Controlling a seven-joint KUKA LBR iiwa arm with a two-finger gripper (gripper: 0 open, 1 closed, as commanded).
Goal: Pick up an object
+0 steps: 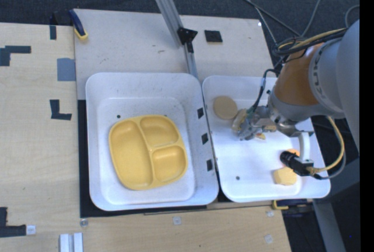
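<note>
My gripper is low over the back part of the right bin, the arm reaching in from the right. A round tan disc lies just to its upper left, close by. Small tan and yellowish bits show right at the gripper's tip, too small to tell what they are or whether they are held. A pale yellow block lies near the bin's front right corner, well apart from the gripper.
The left bin holds a yellow divided plate with three compartments. A metal post slants up from between the bins at the back. Cables run across the dark floor behind the bench.
</note>
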